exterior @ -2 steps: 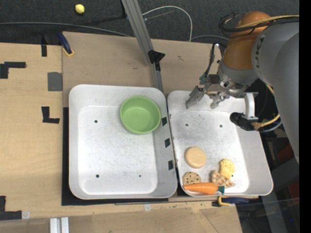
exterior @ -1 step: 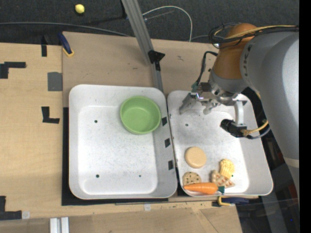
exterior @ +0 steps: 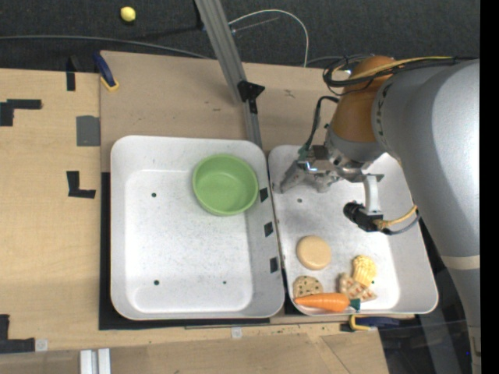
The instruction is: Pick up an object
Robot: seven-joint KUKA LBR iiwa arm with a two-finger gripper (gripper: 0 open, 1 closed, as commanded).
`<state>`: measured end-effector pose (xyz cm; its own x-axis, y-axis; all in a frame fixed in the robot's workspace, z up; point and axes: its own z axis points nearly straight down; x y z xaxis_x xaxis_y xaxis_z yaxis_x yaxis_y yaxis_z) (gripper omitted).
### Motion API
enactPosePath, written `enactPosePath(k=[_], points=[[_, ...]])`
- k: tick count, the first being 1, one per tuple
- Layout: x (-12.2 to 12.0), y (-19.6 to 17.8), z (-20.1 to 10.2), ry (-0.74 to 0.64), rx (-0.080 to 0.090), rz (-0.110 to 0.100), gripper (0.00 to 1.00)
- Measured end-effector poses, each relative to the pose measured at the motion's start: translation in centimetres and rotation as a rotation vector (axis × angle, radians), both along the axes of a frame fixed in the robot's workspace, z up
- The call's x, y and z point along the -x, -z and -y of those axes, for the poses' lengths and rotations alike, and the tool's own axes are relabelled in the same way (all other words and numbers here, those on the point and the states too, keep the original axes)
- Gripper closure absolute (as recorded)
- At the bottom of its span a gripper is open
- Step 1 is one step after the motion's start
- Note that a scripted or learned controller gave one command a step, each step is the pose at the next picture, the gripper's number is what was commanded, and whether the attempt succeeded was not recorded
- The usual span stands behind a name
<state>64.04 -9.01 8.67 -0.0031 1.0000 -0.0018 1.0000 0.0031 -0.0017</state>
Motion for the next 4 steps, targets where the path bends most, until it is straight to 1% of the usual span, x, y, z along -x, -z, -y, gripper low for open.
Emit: enactPosePath(k=[1, 2, 3, 4], points=[[0.0, -1.1, -0.1, 0.0, -0.001, -0.001, 1.0], [0.0, -7.5, 0.3, 0.002, -0.001, 0.007, 1.0], [-0.4, -11.8, 0.0, 0.001, -0.002, 0.005, 1.0], [-0.5, -17.1, 0.0, 0.001, -0.001, 0.007, 1.0]])
